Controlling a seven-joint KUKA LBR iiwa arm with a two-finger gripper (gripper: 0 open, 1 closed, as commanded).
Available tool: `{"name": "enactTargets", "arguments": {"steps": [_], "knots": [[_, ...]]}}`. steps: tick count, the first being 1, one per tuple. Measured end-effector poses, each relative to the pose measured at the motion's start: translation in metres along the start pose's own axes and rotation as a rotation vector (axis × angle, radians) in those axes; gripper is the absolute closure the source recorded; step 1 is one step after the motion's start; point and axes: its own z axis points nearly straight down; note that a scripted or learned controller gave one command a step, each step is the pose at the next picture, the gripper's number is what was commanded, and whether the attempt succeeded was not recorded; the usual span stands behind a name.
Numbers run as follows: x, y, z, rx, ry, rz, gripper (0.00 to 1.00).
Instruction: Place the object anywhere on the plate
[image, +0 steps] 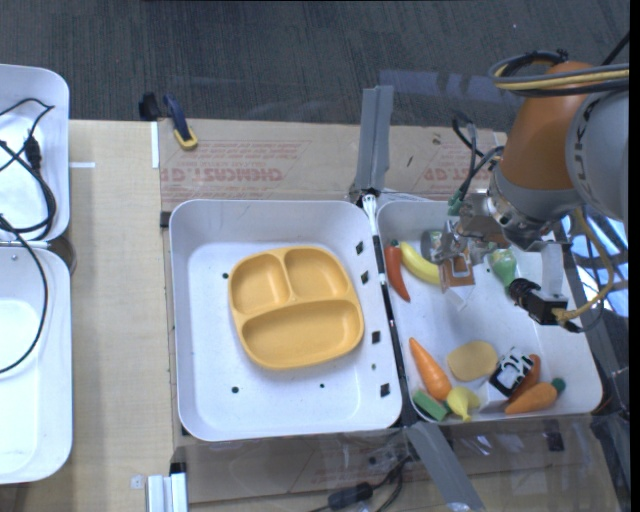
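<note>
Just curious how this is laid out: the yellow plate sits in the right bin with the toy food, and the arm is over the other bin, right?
Not quite. The camera view shows the plate in the left bin, apart from the toy food; the arm is over the other, right bin.

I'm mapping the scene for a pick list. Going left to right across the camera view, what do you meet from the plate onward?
Yellow plate in the left bin → red chili pepper at the right bin's left wall → banana → gripper → light green toy.
</note>
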Motion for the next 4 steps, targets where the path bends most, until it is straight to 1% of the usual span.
{"name": "enactTargets", "arguments": {"steps": [1, 2, 3, 4], "knots": [[0.076, 0.024, 0.0, -0.001, 0.001, -0.13, 1.0], [0.068, 0.022, -0.039, -0.001, 0.0, 0.115, 1.0], [0.126, 0.036, -0.008, 0.001, 0.0, -0.153, 1.0], [0.097, 0.016, -0.013, 0.0, 0.0, -0.094, 1.0]]}}
